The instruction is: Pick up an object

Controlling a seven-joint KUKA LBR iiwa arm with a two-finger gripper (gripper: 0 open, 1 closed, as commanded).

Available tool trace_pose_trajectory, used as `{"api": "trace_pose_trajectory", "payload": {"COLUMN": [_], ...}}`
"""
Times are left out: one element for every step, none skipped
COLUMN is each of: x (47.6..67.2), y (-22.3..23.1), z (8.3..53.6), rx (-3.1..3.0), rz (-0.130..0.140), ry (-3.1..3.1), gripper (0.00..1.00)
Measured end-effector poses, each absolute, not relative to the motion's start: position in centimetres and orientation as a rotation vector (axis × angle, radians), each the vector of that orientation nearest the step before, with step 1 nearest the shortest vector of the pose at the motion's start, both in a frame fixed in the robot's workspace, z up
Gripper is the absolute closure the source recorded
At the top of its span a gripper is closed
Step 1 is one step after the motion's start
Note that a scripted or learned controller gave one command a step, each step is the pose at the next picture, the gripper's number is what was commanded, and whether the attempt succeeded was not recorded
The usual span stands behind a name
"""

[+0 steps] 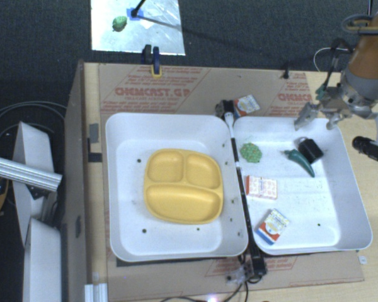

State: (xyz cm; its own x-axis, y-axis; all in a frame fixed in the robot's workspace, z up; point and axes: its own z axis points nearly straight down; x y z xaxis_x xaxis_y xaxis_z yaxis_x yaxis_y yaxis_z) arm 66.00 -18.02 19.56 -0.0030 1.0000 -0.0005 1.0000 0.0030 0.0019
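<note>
Bench (176, 83) carries two white bins | yellow divided plate (183, 185) in left bin (123, 168) | jaws (320, 115) spread apart, nothing between them, over right bin's (340, 225) far edge near black-teal tool (304, 155)

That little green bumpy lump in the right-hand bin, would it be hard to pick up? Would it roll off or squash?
The green lump looks rounded and knobbly, so it may roll a little if nudged on the smooth white bin. It is small and probably light. Its bumpy surface might give the tool some purchase, though whether it squashes can't be told from here.
</note>
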Motion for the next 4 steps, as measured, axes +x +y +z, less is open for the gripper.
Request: {"api": "trace_pose_trajectory", "payload": {"x": [63.5, 64.7, 64.9, 65.4], "y": [-20.7, -20.6, -20.6, -14.8], "z": [19.2, 8.5, 9.6, 8.4], "rx": [2.218, 2.214, 2.209, 2.225], "rz": [0.001, 0.002, 0.004, -0.009], "ry": [2.221, 2.225, 2.224, 2.232], "gripper": [0.0, 0.0, 1.0, 1.0]}}
